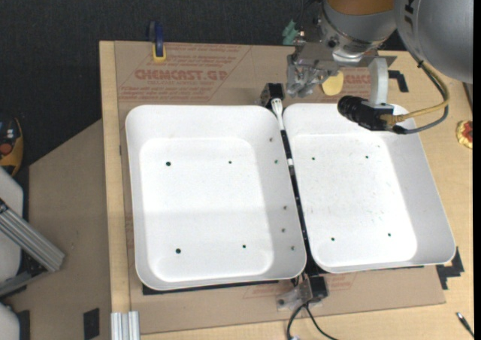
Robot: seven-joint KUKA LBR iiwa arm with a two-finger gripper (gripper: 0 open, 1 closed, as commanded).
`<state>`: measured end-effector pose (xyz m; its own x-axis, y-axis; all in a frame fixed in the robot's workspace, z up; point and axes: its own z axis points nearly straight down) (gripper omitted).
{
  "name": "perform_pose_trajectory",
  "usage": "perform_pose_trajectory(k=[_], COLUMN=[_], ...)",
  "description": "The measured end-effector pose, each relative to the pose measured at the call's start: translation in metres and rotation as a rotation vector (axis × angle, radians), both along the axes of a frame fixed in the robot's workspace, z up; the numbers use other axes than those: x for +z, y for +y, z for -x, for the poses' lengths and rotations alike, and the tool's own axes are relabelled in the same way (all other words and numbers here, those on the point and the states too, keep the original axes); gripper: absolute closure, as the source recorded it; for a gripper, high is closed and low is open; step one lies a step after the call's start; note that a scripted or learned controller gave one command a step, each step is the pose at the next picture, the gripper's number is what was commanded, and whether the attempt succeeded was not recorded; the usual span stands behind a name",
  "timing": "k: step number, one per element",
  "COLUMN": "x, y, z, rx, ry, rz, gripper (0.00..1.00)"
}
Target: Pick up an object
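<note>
Two shallow white bins are seen side by side on a brown board: the left bin [146,203] and the right bin [428,203], their adjoining rims touching along a dark seam. At the near edge of the board, between the bins, a small metal clamp [304,291] is fixed. Beyond the far rim of the right bin, the gripper [304,84] is held above the board, under the grey arm [443,7] with its orange band. A small pale yellow object [332,83] is seen just beside the gripper (whether it is gripped cannot be told). A blue and yellow clamp [157,39] is set at the board's far left edge.
</note>
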<state>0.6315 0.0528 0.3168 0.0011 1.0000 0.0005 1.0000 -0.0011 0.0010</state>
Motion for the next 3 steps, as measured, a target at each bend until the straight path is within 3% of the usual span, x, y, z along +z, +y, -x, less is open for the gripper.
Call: perform_pose_trajectory(k=[1, 2, 3], x=[-0.114, -0.067, -0.034], y=[0.086, 0.178, 0.163], z=[-0.033, -0.03, -0.016], rx=[0.008, 0.01, 0.0], ry=[0.012, -0.005, -0.004], rz=[-0.001, -0.004, -0.001], gripper=[1.0, 1.0, 1.0])
